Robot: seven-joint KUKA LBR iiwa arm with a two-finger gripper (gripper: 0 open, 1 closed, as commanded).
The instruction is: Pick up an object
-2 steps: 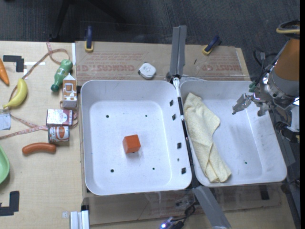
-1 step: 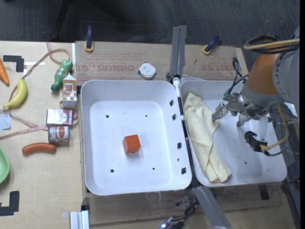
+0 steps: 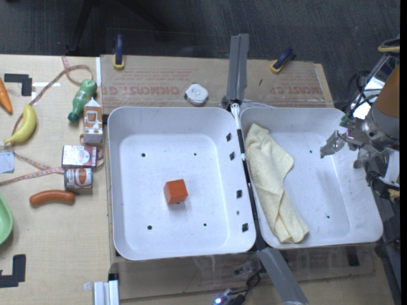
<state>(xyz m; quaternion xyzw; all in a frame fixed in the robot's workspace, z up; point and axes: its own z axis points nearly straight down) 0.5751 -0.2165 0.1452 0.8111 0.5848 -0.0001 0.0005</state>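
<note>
I can't tell how my jaws stand. My gripper (image 3: 343, 143) sits over the right bin's (image 3: 331, 230) far-right edge; I'd descend squarely onto the towel (image 3: 270, 176).

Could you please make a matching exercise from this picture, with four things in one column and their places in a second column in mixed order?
Things:
1. orange block
2. cream towel
3. banana
4. gripper

Places:
A. on the wooden bench, left of both bins
B. at the right side of the right bin, over its far part
C. near the middle of the left bin
D. along the left side of the right bin

Right pairs: 1-C, 2-D, 3-A, 4-B
</note>
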